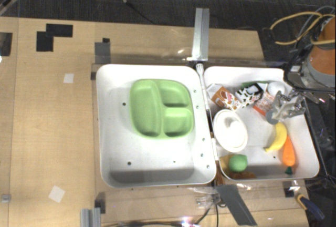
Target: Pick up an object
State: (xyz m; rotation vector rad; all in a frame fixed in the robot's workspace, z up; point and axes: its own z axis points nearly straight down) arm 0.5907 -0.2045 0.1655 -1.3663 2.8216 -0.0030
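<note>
Where the arm reaches over the right bin's (315, 168) far right edge, the gripper (285, 109) hangs just above the banana (277, 138); whether it grips anything, I cannot tell.

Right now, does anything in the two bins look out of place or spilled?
Nothing looks spilled or damaged. The green tray lies flat in the left bin. The right bin is crowded; the banana and carrot touch.

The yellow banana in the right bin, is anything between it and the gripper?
Nothing visible does. The gripper sits just above the yellow banana in the right white bin, and the orange carrot lies beside the banana, not over it.
</note>
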